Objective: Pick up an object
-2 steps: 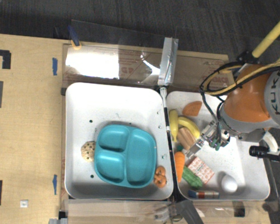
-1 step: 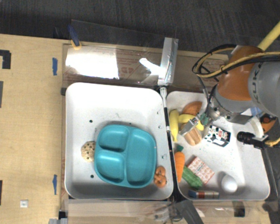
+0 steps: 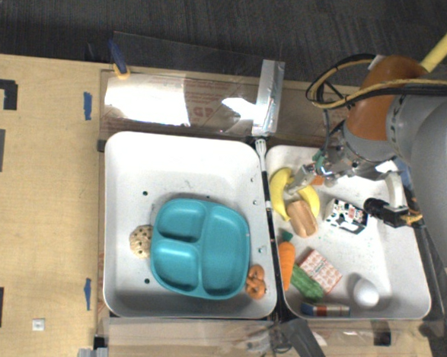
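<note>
Camera view: the gripper [image 3: 321, 167] is seen low over the far left part of the right bin [image 3: 406, 290], just beside the bananas [image 3: 285, 190] and the hot dog [image 3: 302, 216]; whether it is open or closed cannot be told, and nothing is seen to be gripped. Further out in that bin are laid a patterned card [image 3: 347, 216], a carrot [image 3: 286, 262], a pink box [image 3: 321, 270] and a white egg [image 3: 365, 291]. A teal divided plate [image 3: 201, 246] is set in the left bin [image 3: 133, 164], flanked by a cookie [image 3: 140, 241] and a small orange pumpkin [image 3: 256, 281].
</note>
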`<move>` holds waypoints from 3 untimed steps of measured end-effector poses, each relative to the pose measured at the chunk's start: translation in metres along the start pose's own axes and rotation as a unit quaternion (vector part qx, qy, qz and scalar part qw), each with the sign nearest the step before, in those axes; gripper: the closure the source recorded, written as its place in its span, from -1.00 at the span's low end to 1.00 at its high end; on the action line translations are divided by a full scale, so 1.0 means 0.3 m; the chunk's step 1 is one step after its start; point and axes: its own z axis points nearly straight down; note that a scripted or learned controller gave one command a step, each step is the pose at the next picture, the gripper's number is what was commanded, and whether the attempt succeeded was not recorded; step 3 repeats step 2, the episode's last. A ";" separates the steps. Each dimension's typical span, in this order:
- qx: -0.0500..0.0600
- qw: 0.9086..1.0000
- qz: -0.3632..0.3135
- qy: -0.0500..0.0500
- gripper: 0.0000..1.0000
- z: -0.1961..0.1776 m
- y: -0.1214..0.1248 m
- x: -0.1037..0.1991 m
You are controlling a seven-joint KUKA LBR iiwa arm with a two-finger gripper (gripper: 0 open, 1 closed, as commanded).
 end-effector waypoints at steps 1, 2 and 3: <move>0.014 1.000 0.000 0.003 1.00 -0.018 -0.021 -0.006; -0.007 0.999 0.048 -0.003 1.00 -0.337 0.052 0.170; -0.007 0.999 0.048 -0.003 1.00 -0.337 0.052 0.170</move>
